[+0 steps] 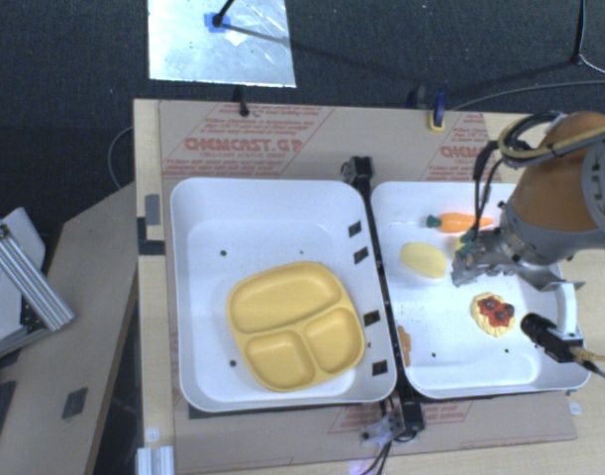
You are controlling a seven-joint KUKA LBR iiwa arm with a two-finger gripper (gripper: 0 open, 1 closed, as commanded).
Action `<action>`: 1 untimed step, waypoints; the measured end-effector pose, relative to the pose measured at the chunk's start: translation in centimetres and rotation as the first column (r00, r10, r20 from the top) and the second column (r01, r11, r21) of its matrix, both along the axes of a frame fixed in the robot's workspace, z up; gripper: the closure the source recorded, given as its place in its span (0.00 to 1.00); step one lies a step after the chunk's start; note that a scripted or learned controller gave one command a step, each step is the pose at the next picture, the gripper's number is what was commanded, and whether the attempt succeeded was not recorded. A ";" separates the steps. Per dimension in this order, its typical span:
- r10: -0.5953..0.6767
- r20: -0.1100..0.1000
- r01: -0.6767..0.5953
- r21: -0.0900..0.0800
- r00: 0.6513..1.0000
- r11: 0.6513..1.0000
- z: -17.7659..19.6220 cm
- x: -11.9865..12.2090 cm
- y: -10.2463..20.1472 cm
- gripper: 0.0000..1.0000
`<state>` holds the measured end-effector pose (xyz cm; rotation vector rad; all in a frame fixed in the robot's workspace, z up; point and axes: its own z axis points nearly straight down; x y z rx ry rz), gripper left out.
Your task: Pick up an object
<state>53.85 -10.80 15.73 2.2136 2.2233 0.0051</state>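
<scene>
In the right bin (451, 374) lie a pale yellow potato-shaped piece (424, 259), an orange carrot (457, 223) near the far wall, and a small round pizza-like piece with red topping (494, 313). A brownish scrap (404, 343) sits by the bin's left wall. My gripper (467, 266) hangs low over this bin, just right of the yellow piece and below the carrot. The wrist hides its tips.
The left bin (213, 226) holds a yellow divided plate (296, 323). A black divider with clips (373, 265) runs between the bins. The arm's orange band (564, 181) and cables cover the right bin's far right corner. A shiny sheet (221, 28) lies beyond the bench.
</scene>
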 end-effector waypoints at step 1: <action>-0.001 0.001 0.001 -0.001 1.000 1.000 5.6 0.5 -1.0 1.00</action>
